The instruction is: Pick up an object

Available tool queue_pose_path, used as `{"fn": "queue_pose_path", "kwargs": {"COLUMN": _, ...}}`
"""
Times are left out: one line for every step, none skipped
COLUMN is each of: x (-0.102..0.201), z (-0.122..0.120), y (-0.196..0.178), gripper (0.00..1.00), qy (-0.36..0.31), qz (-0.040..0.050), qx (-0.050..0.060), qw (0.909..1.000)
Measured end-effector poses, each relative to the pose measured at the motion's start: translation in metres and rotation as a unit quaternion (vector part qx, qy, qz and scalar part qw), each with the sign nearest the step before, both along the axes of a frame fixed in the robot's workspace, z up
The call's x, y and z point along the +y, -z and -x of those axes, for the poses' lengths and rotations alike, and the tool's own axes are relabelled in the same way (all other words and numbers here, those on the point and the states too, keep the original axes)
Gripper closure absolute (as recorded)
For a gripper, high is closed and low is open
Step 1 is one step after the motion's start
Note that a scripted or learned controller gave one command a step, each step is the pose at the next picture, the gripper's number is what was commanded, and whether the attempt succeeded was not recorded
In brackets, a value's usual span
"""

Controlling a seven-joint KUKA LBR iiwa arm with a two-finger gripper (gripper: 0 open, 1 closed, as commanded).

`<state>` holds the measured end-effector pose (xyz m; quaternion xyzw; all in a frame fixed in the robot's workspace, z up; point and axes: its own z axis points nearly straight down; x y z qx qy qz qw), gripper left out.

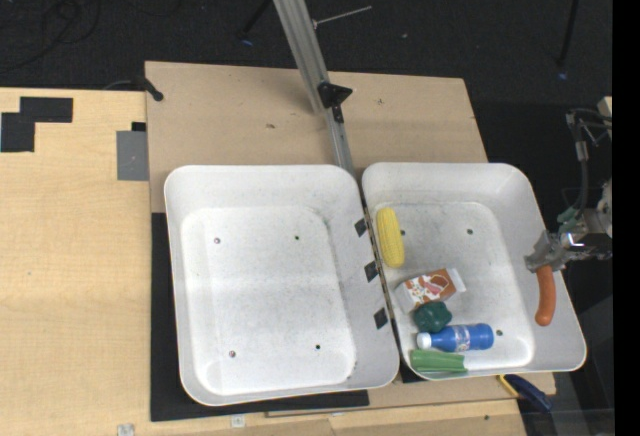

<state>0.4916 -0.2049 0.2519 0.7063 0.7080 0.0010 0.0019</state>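
Observation:
My gripper (548,260) hangs over the right rim of the right bin (500,176). It is shut on the upper end of an orange sausage (545,302), which hangs straight down along the bin's right wall. On that bin's floor lie a yellow corn cob (389,236) by the left wall, an orange-and-white packet (431,285), a dark green lump (433,314), a blue bottle (459,337) and a light green item (438,362) at the front edge.
The left bin (262,186) adjoins the right one, with black clips (368,270) along the shared wall. A metal rail (300,34) slants in from the back. Cables and arm parts (590,154) stand at the right edge.

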Motion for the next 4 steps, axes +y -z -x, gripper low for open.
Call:
{"fn": "queue_pose_path", "kwargs": {"x": 0.042, "z": -0.024, "y": 0.010, "gripper": 1.00, "qy": -0.001, "qz": -0.0016, "qx": 0.003, "qw": 1.0000}}
{"fn": "queue_pose_path", "kwargs": {"x": 0.087, "z": -0.047, "y": 0.005, "gripper": 1.00, "qy": -0.001, "qz": -0.0008, "qx": 0.003, "qw": 1.0000}}
{"fn": "queue_pose_path", "kwargs": {"x": 0.141, "z": -0.063, "y": 0.020, "gripper": 1.00, "qy": -0.001, "qz": -0.0020, "qx": 0.005, "qw": 1.0000}}
{"fn": "queue_pose_path", "kwargs": {"x": 0.191, "z": -0.077, "y": 0.011, "gripper": 1.00, "qy": -0.001, "qz": -0.0010, "qx": 0.003, "qw": 1.0000}}
